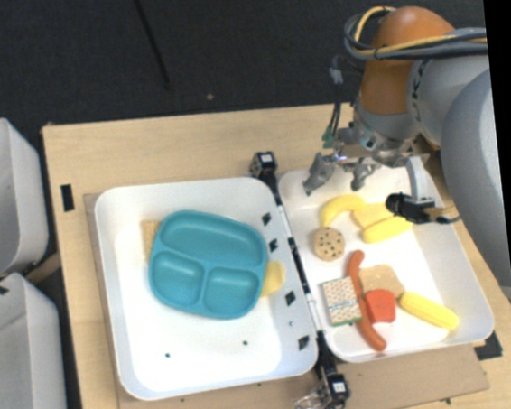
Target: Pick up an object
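Reaching in from the right, the arm, orange band above the wrist, bent down over the far edge of the right bin. Gripper poised above that bin's far left corner, fingers spread apart, nothing between them.

Just below the fingertips, apart from them: a curved banana. Beside it to the right, a yellow block near a black fitting on the arm's side. Nearer the middle, a round cookie, free on all sides. Toward the near edge, crowded together: a checked cracker, a red sausage, a slice of toast, a red block and a second yellow piece.

Open floor in the right bin mostly along the right wall and the far left corner.

In the left bin: a blue divided plate, tilted, over a cracker at its far left, with a yellow bit peeking out at its right rim, close to the divider. Wide bare floor along the near side.
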Tool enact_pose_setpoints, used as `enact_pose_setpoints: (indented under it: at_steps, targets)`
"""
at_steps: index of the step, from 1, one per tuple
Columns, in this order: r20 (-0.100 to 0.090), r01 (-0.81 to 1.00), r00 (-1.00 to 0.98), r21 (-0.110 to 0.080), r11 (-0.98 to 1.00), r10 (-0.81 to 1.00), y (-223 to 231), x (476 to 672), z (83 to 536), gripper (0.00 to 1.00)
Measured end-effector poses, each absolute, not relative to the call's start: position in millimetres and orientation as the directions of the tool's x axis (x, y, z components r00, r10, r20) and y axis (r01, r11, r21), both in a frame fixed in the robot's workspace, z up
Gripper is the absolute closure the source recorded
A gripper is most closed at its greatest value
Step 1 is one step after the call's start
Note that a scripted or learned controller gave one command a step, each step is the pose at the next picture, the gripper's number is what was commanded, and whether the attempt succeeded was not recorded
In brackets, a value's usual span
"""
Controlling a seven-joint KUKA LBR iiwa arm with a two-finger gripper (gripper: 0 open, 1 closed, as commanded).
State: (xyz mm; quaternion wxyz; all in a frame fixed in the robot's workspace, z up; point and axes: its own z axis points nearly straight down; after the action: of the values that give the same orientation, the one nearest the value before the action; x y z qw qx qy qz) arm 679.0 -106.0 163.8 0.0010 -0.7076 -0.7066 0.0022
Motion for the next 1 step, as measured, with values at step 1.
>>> enact_pose_setpoints:
  at_steps: [1]
  targets:
    - [-0.002, 1.0, -0.001, -0.003, 0.001, 1.0, -107.4, 683.4, 120.6, 0.0]
